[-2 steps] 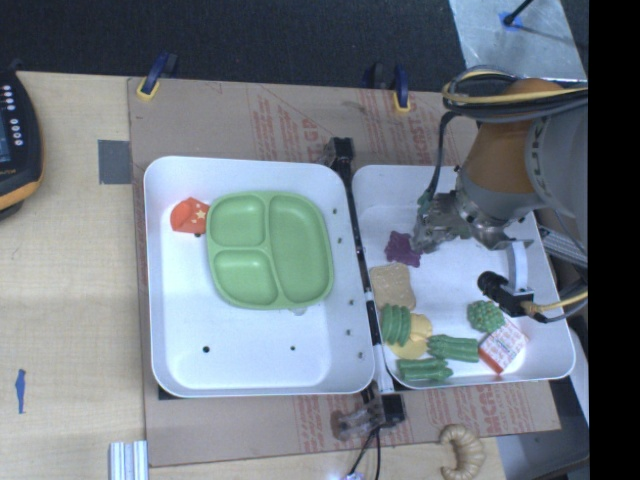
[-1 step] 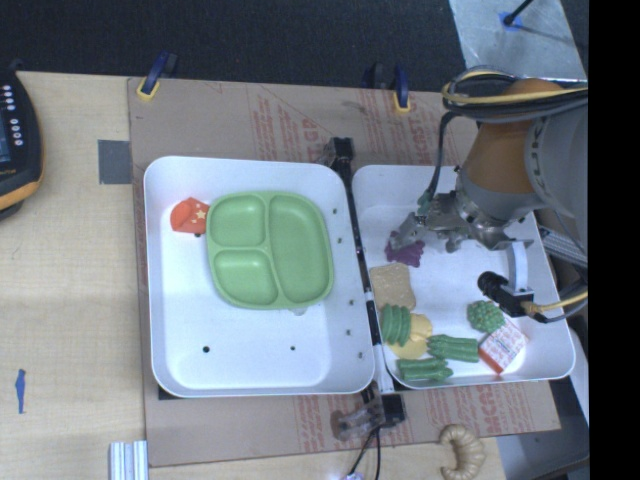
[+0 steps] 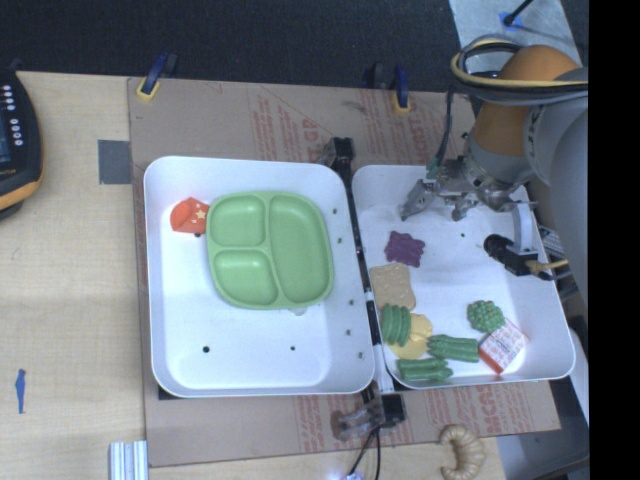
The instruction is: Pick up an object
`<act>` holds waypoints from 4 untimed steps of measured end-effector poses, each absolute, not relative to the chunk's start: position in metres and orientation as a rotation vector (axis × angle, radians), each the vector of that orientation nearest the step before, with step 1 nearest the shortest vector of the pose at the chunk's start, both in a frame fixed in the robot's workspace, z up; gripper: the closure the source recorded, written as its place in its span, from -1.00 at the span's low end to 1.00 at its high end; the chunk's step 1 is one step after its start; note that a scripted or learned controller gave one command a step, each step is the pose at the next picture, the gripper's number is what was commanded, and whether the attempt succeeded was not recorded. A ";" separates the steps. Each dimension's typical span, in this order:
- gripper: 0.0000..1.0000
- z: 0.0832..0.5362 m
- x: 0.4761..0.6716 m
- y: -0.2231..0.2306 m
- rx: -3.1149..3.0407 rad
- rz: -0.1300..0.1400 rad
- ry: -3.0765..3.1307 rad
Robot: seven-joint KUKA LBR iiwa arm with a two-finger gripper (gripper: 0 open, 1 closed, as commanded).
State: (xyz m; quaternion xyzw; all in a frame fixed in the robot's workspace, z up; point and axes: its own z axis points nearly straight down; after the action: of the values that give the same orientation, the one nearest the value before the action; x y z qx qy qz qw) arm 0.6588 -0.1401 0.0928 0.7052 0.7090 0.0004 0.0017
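My gripper [image 3: 438,204] hangs over the far end of the right bin [image 3: 560,353], its fingers spread open with nothing between them. Just in front of it a purple piece [image 3: 404,248] lies on the bin floor. Nearer the front lie a tan bread slice [image 3: 392,286], a green pickle [image 3: 396,323], a yellow piece [image 3: 414,334], two green pods [image 3: 453,347], a broccoli floret [image 3: 485,315] and a red and white box [image 3: 503,346].
The left bin [image 3: 180,358] holds a green divided plate [image 3: 270,248] and a red piece with a star [image 3: 188,215] at its far left. A tan curled thing [image 3: 462,450] lies on the bench in front of the right bin.
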 end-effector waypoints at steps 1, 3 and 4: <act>-1.00 0.092 0.613 -0.115 2.222 -0.009 2.229; -1.00 0.105 0.617 -0.118 2.215 -0.004 2.224; -1.00 0.091 0.619 -0.091 2.216 -0.007 2.233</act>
State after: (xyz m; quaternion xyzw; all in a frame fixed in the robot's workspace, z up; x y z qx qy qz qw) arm 0.6185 -0.0911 0.0914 0.7044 0.7098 -0.0021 -0.0022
